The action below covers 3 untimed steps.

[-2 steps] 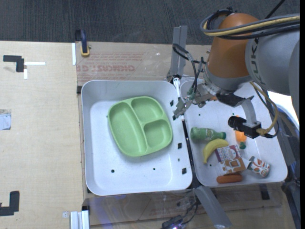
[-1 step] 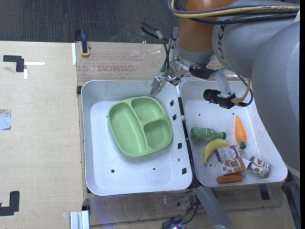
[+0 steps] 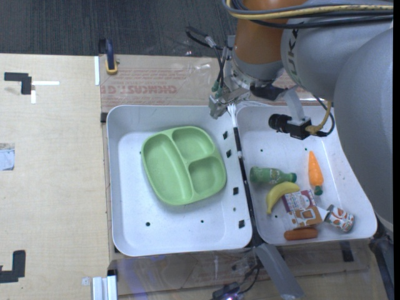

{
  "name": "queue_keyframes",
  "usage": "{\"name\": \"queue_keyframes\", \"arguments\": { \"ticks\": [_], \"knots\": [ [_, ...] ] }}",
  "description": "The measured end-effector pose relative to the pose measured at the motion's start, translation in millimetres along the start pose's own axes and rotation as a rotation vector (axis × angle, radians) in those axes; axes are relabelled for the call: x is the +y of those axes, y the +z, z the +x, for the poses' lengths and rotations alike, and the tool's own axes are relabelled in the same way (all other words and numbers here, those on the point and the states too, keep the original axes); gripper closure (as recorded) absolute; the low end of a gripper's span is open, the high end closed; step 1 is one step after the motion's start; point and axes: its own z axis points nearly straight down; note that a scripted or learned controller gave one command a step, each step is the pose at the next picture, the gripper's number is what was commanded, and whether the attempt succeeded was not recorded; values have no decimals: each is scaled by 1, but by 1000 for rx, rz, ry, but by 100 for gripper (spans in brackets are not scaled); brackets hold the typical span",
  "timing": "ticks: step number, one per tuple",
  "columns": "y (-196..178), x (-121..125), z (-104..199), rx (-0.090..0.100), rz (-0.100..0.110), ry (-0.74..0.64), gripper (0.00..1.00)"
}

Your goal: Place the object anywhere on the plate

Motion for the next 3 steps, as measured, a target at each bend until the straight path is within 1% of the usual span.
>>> {"name": "queue_keyframes", "arguments": {
  "ticks": [1, 2, 3],
  "knots": [
    [73, 19, 65, 2, 1, -332, 100],
    [-97, 47, 100, 1, 1, -130, 100],
    [107, 62, 111, 1, -3, -236, 100]
  ]
}}
